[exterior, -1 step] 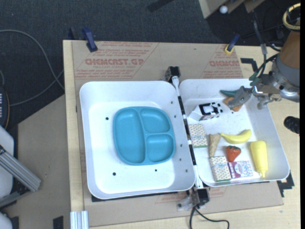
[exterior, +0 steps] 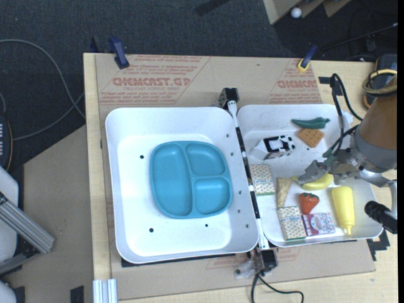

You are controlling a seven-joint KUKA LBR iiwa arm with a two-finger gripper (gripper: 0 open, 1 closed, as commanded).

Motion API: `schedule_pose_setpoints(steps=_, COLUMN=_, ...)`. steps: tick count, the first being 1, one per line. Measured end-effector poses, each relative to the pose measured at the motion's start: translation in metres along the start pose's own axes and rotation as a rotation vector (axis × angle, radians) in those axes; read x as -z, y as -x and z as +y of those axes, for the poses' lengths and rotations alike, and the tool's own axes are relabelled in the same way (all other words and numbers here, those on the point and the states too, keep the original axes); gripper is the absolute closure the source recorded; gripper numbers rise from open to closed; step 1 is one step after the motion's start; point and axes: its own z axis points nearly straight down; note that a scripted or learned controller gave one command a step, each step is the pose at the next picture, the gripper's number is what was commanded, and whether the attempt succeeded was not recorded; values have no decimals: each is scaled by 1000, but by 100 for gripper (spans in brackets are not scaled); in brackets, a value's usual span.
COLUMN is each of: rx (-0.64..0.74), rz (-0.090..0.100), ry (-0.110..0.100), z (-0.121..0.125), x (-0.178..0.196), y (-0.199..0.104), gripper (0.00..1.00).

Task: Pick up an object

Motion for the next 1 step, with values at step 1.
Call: schedule_pose_setpoints(steps=1, rx=1, rz=0, ry=2, z=-21, x=-64, y=-24, gripper=0)
